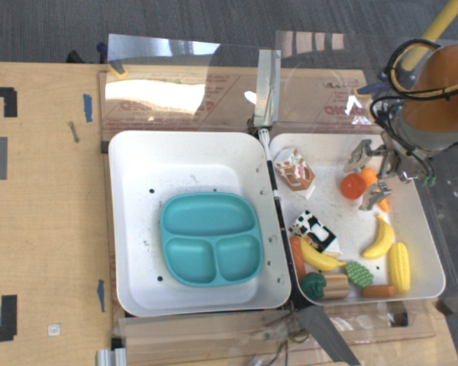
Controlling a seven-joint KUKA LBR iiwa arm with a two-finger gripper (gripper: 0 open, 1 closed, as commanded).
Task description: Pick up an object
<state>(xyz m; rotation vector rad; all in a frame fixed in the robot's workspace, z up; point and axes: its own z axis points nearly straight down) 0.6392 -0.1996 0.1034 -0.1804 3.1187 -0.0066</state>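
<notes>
Orange ball point(353, 185) beside hand point(375, 175), unlabelled

A divided tray point(210, 237) lies in the left bin point(130, 158); toy foods crowd the right bin point(320, 145).

I have one fixed camera, placed above the desk point(38, 204) and looking down at a slant. It frames both white bins, the left bin point(130, 204) and the right bin point(424, 227), from moderate distance, with the arm point(435, 90) entering at right.
</notes>
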